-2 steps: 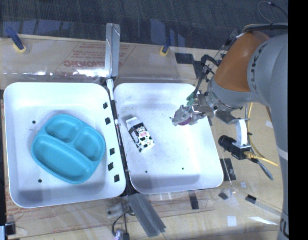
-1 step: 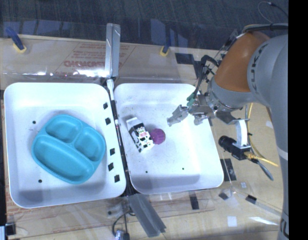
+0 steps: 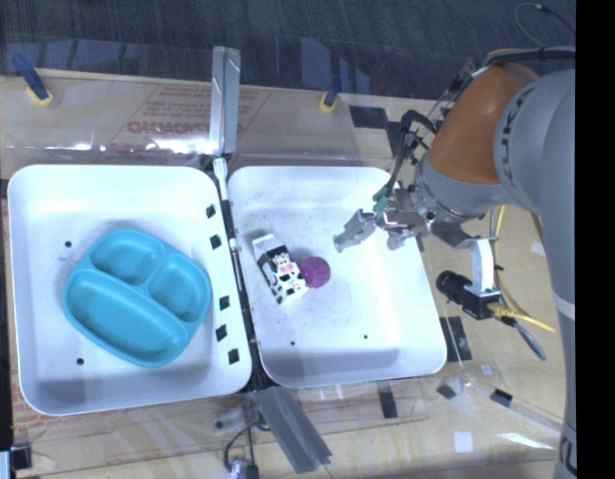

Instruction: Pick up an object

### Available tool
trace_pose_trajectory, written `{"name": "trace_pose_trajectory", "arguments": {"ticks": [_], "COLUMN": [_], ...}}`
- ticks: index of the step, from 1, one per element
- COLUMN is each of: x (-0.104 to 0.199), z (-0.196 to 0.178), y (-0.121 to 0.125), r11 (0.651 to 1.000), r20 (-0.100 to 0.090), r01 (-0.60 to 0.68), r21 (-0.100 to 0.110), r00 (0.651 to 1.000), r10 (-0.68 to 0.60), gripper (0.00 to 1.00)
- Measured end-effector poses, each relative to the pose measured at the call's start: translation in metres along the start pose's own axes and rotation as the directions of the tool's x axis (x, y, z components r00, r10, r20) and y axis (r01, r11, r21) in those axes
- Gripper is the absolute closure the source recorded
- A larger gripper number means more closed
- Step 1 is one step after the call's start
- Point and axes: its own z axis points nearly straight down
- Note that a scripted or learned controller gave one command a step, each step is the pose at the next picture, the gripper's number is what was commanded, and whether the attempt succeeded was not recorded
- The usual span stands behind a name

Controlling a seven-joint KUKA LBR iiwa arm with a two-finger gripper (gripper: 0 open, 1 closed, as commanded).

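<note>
Purple ball (image 3: 315, 271) lies on the floor of the right bin (image 3: 387, 352), touching a black-and-white toy block (image 3: 281, 270) at centre frame. Both objects rest loose, open to access from above. The claw (image 3: 372, 226) hangs up and to the right of the ball, apart from it, fingers spread and grasping nothing. A blue divided tray (image 3: 136, 295) occupies the left bin (image 3: 38, 367).

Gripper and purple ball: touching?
Apart. Camera view shows bare white bin floor between the gripper and the purple ball, which lies beside the cow-patterned toy.
</note>
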Motion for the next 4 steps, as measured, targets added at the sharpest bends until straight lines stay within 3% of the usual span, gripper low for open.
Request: {"name": "trace_pose_trajectory", "arguments": {"ticks": [4], "x": [0.0000], "z": [0.0000], "y": [0.0000], "r11": [1.000], "r20": [0.000], "r01": [0.000], "r21": [0.000], "r00": [1.000], "r10": [0.000], "gripper": [0.00]}}
